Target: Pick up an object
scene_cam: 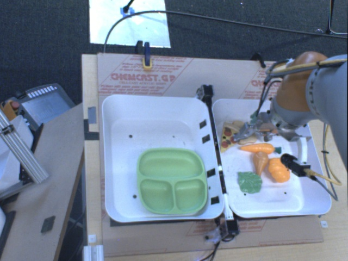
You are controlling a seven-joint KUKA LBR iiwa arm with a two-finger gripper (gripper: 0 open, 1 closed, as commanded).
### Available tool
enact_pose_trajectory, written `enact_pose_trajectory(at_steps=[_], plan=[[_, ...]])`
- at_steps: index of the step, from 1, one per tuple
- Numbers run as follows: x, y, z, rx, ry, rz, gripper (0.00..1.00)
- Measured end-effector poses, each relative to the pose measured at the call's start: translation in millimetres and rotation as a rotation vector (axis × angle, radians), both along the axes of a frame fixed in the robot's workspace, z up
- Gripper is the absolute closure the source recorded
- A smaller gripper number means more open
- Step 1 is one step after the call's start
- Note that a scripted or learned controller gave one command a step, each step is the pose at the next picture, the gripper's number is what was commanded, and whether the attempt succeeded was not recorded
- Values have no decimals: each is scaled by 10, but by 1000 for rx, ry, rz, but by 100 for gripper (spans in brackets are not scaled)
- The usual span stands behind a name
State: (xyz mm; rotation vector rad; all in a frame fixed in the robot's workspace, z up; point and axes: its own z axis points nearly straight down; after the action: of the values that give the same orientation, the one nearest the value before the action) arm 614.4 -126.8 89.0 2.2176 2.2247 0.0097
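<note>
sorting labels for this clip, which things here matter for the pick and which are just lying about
For the pick:
claw
carrot
orange toy
green leafy toy
pizza-slice toy
right bin

Lying about:
green divided tray
left bin
yellow clamp

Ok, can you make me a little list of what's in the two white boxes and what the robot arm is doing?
left bin: green tray with three sections
right bin: carrot, orange cone-shaped toy, orange round toy, green leafy toy, pizza slice
arm: reaches in from the right, over the right bin
gripper: low over the bin's far side, just above the carrot
held: nothing seen between its fingers
</note>
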Motion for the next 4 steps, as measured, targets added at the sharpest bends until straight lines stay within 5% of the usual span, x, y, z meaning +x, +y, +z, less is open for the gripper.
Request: enact_pose_trajectory(at_steps=[1, 3, 4], plan=[[36, 15, 146, 0, -12, 2, 100], [41, -30, 1130, -5, -1, 2, 100], [-108, 464, 1111, -4, 5, 3, 100]])
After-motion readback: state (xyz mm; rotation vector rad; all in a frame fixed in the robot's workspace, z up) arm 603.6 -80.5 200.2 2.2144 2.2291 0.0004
